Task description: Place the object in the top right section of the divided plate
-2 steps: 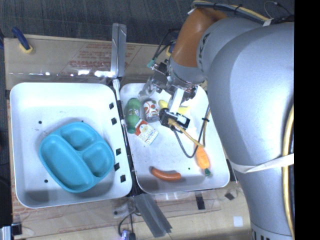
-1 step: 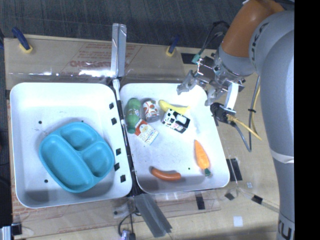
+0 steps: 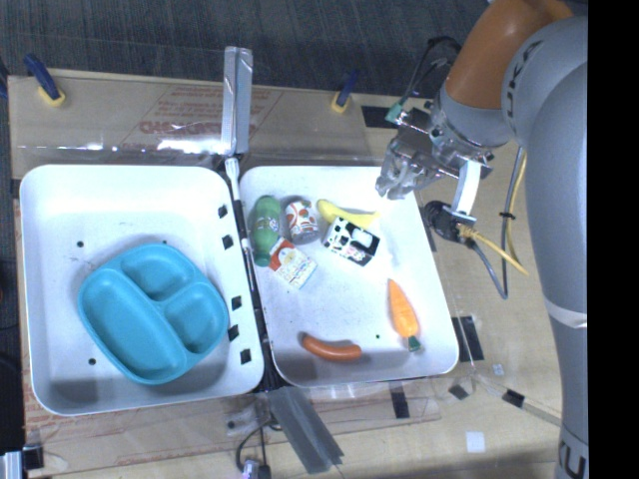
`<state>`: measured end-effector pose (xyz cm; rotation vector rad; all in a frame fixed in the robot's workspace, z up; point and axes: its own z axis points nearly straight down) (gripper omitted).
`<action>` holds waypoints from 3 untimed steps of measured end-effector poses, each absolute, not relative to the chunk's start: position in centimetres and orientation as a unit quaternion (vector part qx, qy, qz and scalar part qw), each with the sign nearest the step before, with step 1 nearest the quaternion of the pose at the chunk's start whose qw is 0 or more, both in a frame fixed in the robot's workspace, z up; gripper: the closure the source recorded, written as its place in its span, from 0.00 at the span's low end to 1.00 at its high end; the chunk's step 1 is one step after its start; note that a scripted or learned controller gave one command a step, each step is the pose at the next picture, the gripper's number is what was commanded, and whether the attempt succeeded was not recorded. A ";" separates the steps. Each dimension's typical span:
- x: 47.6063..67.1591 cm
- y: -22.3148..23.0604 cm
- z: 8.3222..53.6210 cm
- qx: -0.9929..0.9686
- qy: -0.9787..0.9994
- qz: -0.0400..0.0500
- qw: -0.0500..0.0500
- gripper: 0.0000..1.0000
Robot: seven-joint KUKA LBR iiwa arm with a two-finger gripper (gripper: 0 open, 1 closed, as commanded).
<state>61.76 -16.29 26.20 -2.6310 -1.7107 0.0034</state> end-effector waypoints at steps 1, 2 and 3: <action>61.8 -13.7 22.6 -0.836 -0.549 0.002 0.002 1.00; 55.3 -8.2 20.5 -0.866 -0.500 0.002 0.002 1.00; 52.9 -2.0 22.9 -0.798 -0.602 0.002 0.002 1.00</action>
